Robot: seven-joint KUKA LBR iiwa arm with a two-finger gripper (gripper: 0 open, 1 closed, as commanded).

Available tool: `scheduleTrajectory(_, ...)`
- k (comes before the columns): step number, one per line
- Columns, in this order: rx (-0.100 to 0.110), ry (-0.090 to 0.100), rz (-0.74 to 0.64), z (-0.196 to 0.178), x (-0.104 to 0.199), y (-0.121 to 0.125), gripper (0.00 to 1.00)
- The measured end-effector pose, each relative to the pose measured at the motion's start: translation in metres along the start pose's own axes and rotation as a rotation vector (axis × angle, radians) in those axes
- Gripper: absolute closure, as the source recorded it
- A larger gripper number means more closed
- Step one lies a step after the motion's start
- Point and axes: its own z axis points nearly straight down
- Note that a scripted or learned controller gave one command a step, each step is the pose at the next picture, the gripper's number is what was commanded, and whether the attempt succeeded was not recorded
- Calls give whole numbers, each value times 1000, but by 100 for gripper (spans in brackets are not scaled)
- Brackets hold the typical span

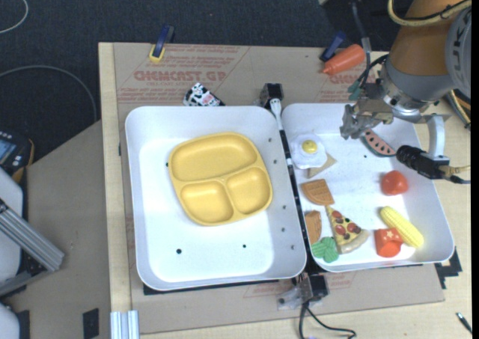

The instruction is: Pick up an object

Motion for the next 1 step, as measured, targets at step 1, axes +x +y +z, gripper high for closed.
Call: scheduleTrajectory(1, -5, -1, -1, -2, 0, 2, 100)
